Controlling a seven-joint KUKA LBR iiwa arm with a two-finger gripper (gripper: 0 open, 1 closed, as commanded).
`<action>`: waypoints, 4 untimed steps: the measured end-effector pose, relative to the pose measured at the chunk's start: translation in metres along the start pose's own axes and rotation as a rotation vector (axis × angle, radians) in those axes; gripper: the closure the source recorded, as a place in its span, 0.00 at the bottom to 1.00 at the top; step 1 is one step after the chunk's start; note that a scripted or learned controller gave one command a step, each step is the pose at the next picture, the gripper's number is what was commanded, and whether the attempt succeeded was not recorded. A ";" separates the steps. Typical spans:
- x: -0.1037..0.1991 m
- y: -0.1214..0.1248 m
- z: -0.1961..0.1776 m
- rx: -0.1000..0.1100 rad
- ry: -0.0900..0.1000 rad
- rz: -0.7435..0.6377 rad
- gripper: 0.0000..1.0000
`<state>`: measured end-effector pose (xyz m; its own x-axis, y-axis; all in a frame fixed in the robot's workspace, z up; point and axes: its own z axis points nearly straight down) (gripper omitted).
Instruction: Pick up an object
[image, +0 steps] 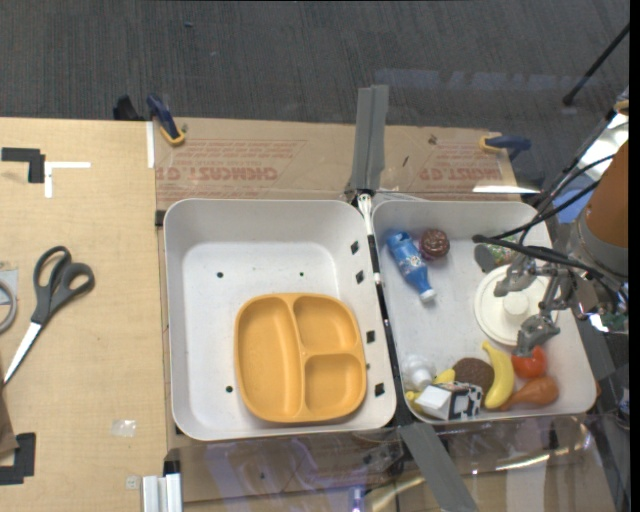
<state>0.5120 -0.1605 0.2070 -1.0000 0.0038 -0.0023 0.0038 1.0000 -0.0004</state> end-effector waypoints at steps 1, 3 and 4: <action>0.033 0.001 0.115 0.000 -0.001 -0.039 0.00; -0.066 -0.056 0.103 0.000 -0.009 -0.090 1.00; -0.039 0.005 0.115 -0.001 0.000 -0.007 1.00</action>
<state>0.5508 -0.1557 0.0919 -1.0000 -0.0036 -0.0020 -0.0036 1.0000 0.0009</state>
